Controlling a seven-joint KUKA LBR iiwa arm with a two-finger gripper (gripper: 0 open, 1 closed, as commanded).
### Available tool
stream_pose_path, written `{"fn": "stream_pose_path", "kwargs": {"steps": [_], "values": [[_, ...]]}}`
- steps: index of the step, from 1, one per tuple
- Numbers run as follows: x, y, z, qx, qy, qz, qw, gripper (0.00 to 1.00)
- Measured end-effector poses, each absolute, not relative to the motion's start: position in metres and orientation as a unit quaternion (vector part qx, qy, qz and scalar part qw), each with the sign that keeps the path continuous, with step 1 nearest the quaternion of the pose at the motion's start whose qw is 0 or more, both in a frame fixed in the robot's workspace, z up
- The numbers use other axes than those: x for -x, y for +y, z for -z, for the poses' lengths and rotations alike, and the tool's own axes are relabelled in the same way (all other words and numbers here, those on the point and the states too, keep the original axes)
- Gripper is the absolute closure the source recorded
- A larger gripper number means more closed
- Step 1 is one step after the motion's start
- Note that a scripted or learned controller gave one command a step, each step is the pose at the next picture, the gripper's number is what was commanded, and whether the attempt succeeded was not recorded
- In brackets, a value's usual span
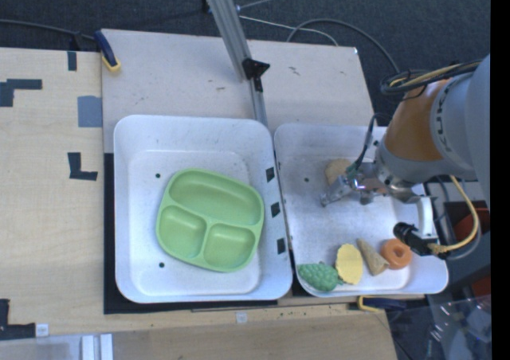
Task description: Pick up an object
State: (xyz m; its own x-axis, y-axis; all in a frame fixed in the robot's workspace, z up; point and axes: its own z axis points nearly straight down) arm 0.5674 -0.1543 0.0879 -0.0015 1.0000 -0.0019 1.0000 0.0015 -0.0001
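- Where the arm (434, 123) reaches in from the right: gripper (333, 195) low inside right bin (307, 147), near its middle.
- Finger state: cannot tell; metal parts blurred, nothing clearly seen between them.
- Tan object (338, 169): just beside the gripper on its far side, partly hidden; contact unclear.
- Along the right bin's near edge, left to right: green leafy piece (319, 275), yellow piece (348, 264), tan wedge (371, 256), orange ring (396, 253); all well apart from the gripper.
- Left bin (131, 143): green three-compartment tray (210, 220), lying flat.
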Motion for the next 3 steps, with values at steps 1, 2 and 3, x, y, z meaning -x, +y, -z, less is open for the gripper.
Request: {"fn": "stream_pose_path", "kwargs": {"steps": [1, 2, 3], "values": [[-0.567, -0.153, -0.099, -0.706, 0.708, 0.0004, 0.0, 1.0], [-0.574, -0.145, -0.157, -0.706, 0.708, -0.0013, 0.002, 1.0], [-0.578, -0.143, -0.2, -0.706, 0.708, -0.001, 0.002, 1.0]]}}
